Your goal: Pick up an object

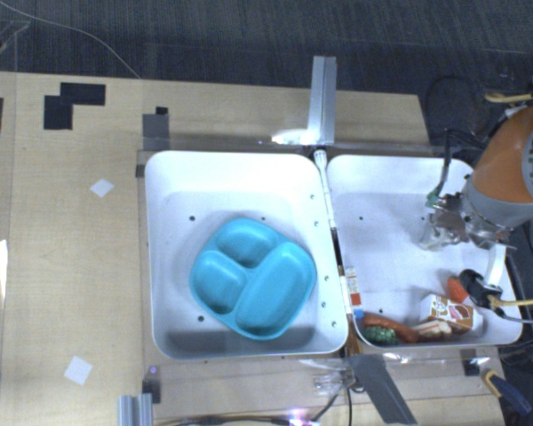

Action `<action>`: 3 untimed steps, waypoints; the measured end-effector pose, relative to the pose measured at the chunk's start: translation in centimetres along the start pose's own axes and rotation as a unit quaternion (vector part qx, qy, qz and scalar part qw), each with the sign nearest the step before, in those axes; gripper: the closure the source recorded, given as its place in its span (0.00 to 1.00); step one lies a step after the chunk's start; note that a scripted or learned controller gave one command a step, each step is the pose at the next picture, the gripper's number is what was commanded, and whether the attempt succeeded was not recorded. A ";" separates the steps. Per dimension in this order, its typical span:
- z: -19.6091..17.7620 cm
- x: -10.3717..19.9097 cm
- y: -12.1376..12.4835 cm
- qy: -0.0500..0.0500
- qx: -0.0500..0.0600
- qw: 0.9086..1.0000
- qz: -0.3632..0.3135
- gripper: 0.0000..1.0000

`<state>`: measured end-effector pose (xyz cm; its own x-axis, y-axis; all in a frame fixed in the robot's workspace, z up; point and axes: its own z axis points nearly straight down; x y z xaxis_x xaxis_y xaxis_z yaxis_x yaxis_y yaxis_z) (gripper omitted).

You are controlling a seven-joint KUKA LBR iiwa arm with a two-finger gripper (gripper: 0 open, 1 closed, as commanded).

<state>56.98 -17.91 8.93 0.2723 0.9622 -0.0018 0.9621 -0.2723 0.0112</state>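
The things open to picking lie in the right bin (382, 193), crowded along its near edge and into its near right corner. A small carton (448, 313) with a white, brown and red printed face lies on its side there, tilted against the bin's sloping wall. Just beside it, toward the right edge, sits a small red-orange piece (458, 287), rounded like a toy vegetable. Along the near edge, left of the carton, lies a green lumpy item (379, 334) with a thin orange-brown stick-like piece (407, 330) touching it and running toward the carton. All of these are small, and their finer details are hard to read.

The gripper (437, 231) hangs over the right half of the same bin, toward its right edge, well apart from the carton and nearer the far edge than the objects are. Whether its fingers are apart or together cannot be told: they show as a pale blur against the white floor. Nothing is seen between them.

The left bin (173, 180) holds a blue divided plate (253, 277) with three compartments, lying flat near the middle and toward the near edge.
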 end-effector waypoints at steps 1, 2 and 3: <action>0.1 0.2 -0.1 0.001 0.001 1.000 -0.001 0.00; -6.0 -3.3 -5.5 0.001 0.004 1.000 0.002 0.00; 0.0 -3.5 -7.2 0.002 -0.001 1.000 -0.009 0.00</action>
<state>49.09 -19.32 8.88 0.2558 0.9667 0.0010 0.9667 -0.2557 0.0122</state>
